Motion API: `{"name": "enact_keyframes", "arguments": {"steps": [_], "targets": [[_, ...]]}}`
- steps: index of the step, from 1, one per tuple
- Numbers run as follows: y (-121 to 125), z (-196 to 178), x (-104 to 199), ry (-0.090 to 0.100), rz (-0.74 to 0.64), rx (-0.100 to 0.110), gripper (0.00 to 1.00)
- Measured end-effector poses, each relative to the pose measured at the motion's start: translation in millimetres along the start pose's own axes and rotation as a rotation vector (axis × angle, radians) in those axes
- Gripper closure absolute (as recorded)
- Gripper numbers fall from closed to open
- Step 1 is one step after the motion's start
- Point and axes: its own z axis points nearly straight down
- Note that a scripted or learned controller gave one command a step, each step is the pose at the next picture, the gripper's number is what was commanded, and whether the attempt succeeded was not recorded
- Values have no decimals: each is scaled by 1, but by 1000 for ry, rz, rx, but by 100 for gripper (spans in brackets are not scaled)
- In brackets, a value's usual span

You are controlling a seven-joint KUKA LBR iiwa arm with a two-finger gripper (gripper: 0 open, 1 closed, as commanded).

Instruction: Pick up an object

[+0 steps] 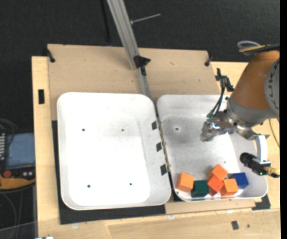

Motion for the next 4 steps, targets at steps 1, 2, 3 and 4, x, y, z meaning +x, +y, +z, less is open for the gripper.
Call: {"name": "enact_keyframes", "arguments": {"steps": [1, 2, 3, 4], "targets": [[3, -64, -4, -1, 1, -1, 100], [4, -91, -5, 1, -2, 3, 100], [30, -83, 50, 0, -2, 6, 100], [58, -79, 103, 1, -2, 5, 100]]}}
